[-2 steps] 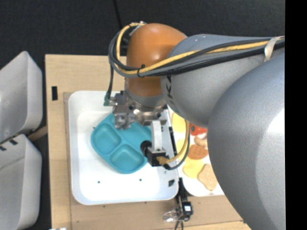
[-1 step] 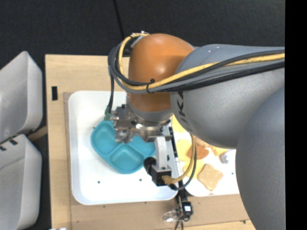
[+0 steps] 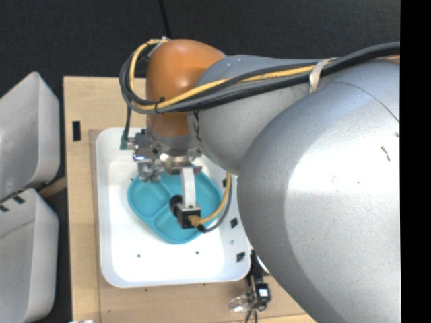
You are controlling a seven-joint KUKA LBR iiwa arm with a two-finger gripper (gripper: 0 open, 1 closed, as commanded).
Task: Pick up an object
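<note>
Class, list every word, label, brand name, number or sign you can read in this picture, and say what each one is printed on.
No readable text: nothing here can be quoted.
Teal tray: plain, no print.
White bin: plain, apart from a few tiny dark specks.
Grey arm: two small dark marks, too small to read as letters or numbers.
Wooden bench: a small black slot, no writing.

Grey arm (image 3: 323, 180) comes in from the right, orange band (image 3: 176, 73) above the wrist, gripper (image 3: 156, 161) pointing down, set low.
</note>
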